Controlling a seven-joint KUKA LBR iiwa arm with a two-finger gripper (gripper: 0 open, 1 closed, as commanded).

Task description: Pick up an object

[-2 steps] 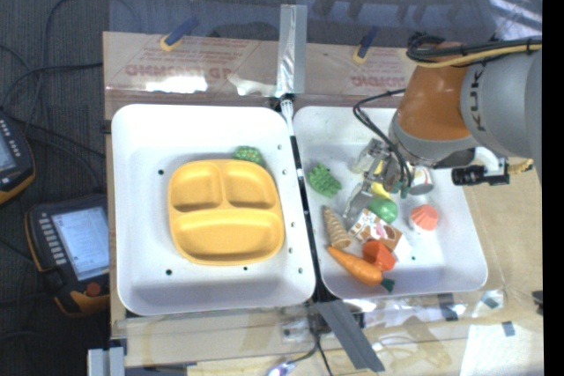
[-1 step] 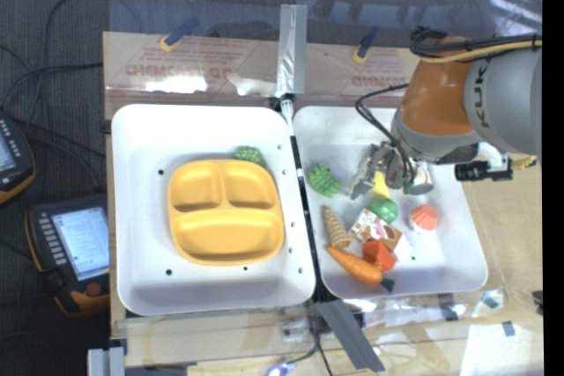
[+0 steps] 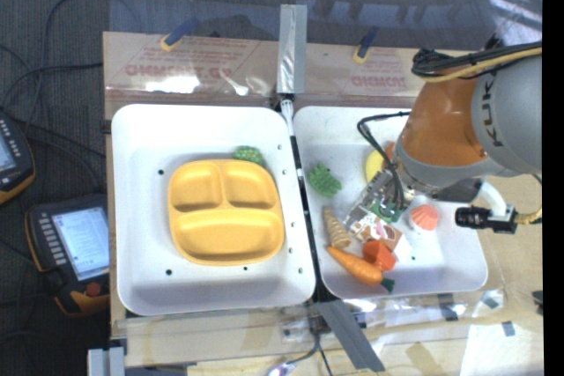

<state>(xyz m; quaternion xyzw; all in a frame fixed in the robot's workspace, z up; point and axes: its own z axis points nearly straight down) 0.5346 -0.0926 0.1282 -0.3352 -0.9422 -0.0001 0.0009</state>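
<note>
Found the gripper (image 3: 377, 205) low in the right bin (image 3: 458, 277), just up from the carrot (image 3: 357, 264) and over a small white-and-red packet (image 3: 377, 230). Could not tell open from closed; saw nothing plainly held. Took the packet, lying against the carrot's upper side, for the likeliest object to pick up.

Judged crowding the main risk: the packet, a red-orange piece (image 3: 379, 253) against the carrot, and a tan ridged piece (image 3: 336, 229) just up-left of the carrot, all touching or nearly so. Feared a grasp on two things at once, or on an edge only, with a slip on lifting. Feared also a nudge sending the carrot toward the bin wall.

Noted a pink round piece (image 3: 424, 218) up-right of the carrot, near; a green piece (image 3: 323, 180) well up-left of it; a yellow thing (image 3: 375, 163) farther up, half hidden by the arm. Noted, well left of the carrot in the left bin (image 3: 141, 277), a yellow divided tray (image 3: 226, 209) with a green thing (image 3: 249, 154) at its far edge. Counted none of these in the way.
</note>
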